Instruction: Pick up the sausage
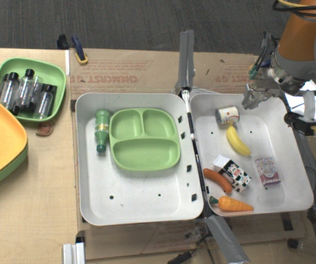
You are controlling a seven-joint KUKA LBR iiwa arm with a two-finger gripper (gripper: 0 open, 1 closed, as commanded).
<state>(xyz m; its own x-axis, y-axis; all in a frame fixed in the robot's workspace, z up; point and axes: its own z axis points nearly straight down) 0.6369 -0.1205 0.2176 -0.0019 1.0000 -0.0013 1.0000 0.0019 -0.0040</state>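
Gripper (252, 99) hovered at the right bin's (295, 202) one o'clock corner, whether wide or narrow I could not tell, while the sausage (217, 180) lay untouched toward seven o'clock, so the pickup looked not yet begun.

Dark grey carpet floor (119, 10) behind a pale wooden bench (31, 213).

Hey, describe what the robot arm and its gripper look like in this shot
The arm enters at the upper right, with a broad rounded orange band above a grey wrist section. Yellow and dark cables loop over the top of it, and thin coloured wires run down its side. Below sits the gripper, a compact grey metal assembly with dark fittings, ending in slim fingers over the right bin.
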